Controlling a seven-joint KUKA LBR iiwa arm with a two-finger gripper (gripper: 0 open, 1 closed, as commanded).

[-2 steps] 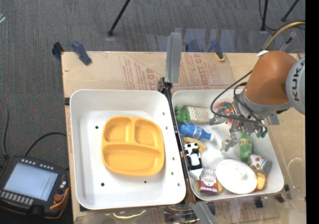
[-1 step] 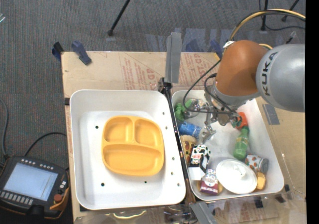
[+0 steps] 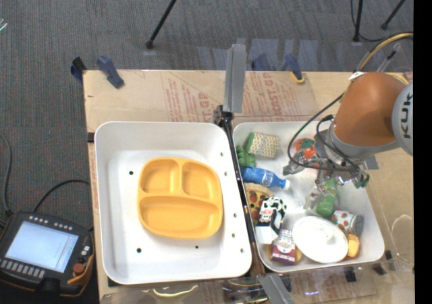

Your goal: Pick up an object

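Your gripper hangs low over the right bin, under the orange band of the arm, at about three o'clock in that bin. You cannot tell from this angle whether it is spread or closed, since the wrist and cables hide much of it.

Directly below the gripper, toward five o'clock, you see a green object; whether the two touch cannot be told. At nine o'clock from the gripper lies the blue bottle, well apart from it. At seven o'clock sit the black-and-white cow toy and, nearer the front wall, the white plate. A small printed can lies just beside the plate's right edge. At ten o'clock you find the green-and-tan box.

The left bin holds a yellow divided tray near its middle.
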